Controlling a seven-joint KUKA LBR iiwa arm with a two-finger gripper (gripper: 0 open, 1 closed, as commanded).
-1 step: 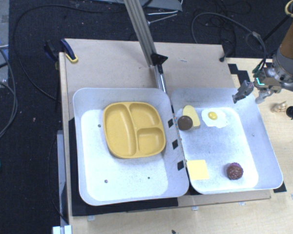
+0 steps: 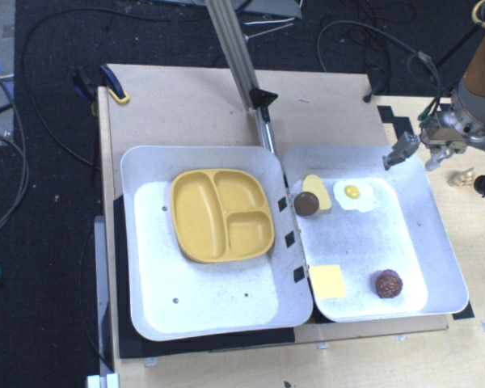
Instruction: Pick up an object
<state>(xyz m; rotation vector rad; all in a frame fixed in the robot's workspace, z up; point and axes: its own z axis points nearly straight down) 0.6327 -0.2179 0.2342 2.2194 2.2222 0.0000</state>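
Nearest me, lower right, a flat yellow square slice (image 2: 327, 280) and round dark-red ball (image 2: 388, 284) lie in the right white bin (image 2: 436, 241); my tool (image 2: 418, 153) hovers spread and unladen at upper right.

no readable text, label, brand, number or sign anywhere: none on the two shallow white plastic bins (image 2: 145, 314), none on the yellow compartment tray (image 2: 223, 215), none on the pale wooden bench (image 2: 186, 107).
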